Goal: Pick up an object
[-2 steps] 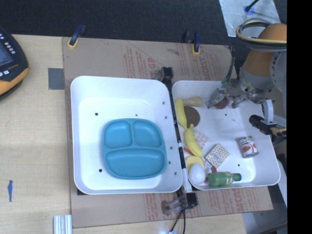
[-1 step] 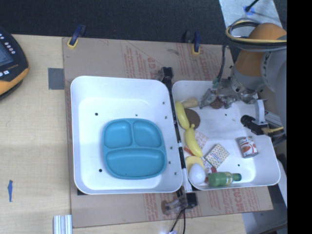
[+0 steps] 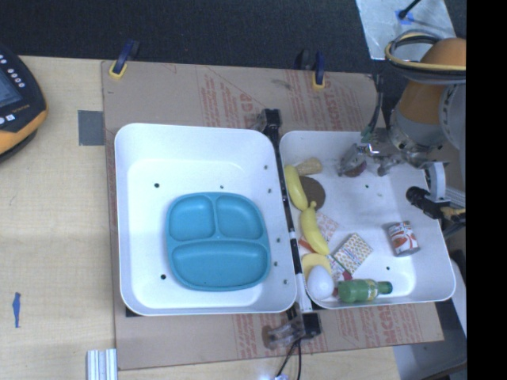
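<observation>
Fingers apart (nothing between) over right bin

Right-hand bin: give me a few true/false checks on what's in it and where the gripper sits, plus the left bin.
1. The blue divided plastic plate lies in the left white bin. True.
2. The green bottle with a yellow cap stands upright. False: it lies on its side near the right white bin's front edge.
3. The small red-and-white can touches the yellow banana. False: they lie apart, the can towards the right, the banana by the left wall.
4. The gripper is over the right bin's far end. True.
5. The white egg lies in the left bin. False: it is in the right bin.
</observation>
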Robot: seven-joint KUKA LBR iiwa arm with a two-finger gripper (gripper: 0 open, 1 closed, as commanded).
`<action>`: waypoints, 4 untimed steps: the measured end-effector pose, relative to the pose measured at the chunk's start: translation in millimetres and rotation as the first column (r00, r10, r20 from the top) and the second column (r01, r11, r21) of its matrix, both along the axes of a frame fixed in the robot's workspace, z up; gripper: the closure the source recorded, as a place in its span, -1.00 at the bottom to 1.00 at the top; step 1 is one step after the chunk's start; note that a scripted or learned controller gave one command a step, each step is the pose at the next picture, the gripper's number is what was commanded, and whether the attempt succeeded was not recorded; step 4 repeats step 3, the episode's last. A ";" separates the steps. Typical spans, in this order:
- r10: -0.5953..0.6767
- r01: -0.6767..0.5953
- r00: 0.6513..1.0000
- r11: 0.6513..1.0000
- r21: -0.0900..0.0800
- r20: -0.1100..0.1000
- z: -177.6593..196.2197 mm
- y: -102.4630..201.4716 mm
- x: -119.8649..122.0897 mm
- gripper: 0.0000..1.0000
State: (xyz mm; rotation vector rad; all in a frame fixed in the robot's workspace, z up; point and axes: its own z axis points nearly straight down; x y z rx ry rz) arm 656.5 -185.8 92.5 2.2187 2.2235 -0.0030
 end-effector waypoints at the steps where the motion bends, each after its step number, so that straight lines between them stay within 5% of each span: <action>1: 0.008 -0.008 1.000 1.000 0.001 -0.005 -0.2 73.2 0.0 -1.00; 2: 0.001 -0.001 1.000 1.000 0.003 -0.011 -1.3 78.8 -83.8 -1.00; 3: 0.004 -0.004 1.000 1.000 0.000 -0.005 10.0 77.4 -79.7 1.00; 4: 0.004 -0.004 1.000 1.000 0.000 -0.005 10.0 77.4 -79.7 1.00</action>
